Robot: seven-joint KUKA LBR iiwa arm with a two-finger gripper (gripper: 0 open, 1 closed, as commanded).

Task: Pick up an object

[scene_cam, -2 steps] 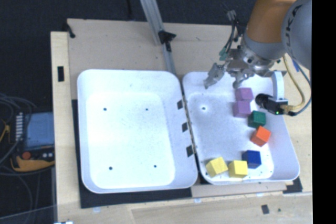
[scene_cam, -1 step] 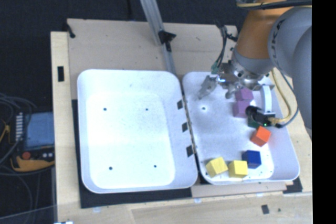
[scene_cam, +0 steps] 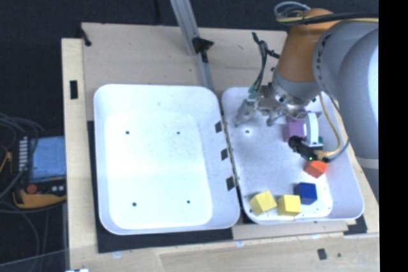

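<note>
The wooden bench (scene_cam: 146, 54) takes most of the view, pale and flat, with two shallow white bins on it side by side; the left bin (scene_cam: 159, 156) is the wider one, and the right bin (scene_cam: 268, 156) touches it along the middle, where small dark clips sit on the shared edge. The grey arm (scene_cam: 347, 73) comes in from the right side, very large in the view, and its orange band (scene_cam: 299, 54) stands above the far part of the right bin; thin cables hang beside it. An aluminium rail (scene_cam: 182, 9) goes at a slant from the top of the view down to the far edge of the bins.

The gripper (scene_cam: 258, 113) hangs over the far left part of the right bin; its two metal fingers (scene_cam: 243, 113) are spread apart, and nothing is between them.

The objects all lie in the right bin, on its right and near sides, away from the gripper; a purple block (scene_cam: 296, 129) is just under the wrist, partly hidden by it; an orange block (scene_cam: 315, 168) lies near the right wall; a blue cube (scene_cam: 306, 192) is nearer to the camera; two yellow blocks (scene_cam: 263, 202) (scene_cam: 289, 204) lie close together at the near wall. On the floor at the left there is a blue device (scene_cam: 48, 159) with cables.
</note>
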